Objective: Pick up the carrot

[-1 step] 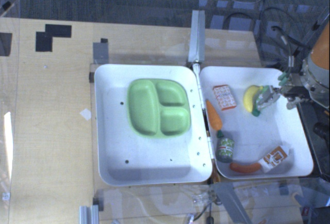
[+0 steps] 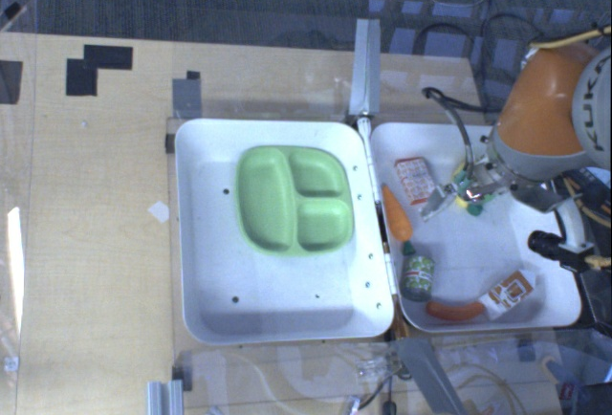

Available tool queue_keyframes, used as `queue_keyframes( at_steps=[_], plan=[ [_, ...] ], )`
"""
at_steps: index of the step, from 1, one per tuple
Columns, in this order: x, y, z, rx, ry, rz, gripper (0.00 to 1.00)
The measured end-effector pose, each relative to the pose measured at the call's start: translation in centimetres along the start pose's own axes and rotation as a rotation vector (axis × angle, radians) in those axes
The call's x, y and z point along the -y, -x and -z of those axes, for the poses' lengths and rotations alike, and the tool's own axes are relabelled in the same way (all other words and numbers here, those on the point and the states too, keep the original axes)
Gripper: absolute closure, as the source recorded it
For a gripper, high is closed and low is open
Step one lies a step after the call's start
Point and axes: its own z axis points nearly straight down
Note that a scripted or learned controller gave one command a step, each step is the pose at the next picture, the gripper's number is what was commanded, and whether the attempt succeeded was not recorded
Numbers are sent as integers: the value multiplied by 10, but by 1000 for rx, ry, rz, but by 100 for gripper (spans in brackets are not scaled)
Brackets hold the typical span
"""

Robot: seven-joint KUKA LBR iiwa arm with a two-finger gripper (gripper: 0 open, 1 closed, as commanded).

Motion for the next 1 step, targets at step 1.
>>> queue_keyframes(
  at_steps=[1],
  plan=[
    [-2,-25,59,2,3,2,0]
  ],
)
